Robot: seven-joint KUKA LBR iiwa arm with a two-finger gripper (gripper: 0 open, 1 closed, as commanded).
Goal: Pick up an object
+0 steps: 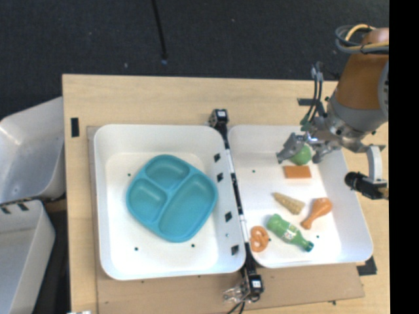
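My gripper [304,150] hangs over the back of the right bin [347,241], reaching in from the right. A small green ball [302,155] shows between its two grey fingers [287,152], and they are closed against it. Just in front of the ball an orange block [296,172] lies on the bin floor. Nearer the front lie a beige cone [289,203], an orange drumstick-shaped toy [317,212], a green bottle [289,231] and an orange pretzel [259,239].
A blue divided plate [171,197] lies in the left bin [105,175]. A raised divider [229,182] with black clips separates the two bins. A black fitting [363,183] sits at the right bin's right rim.
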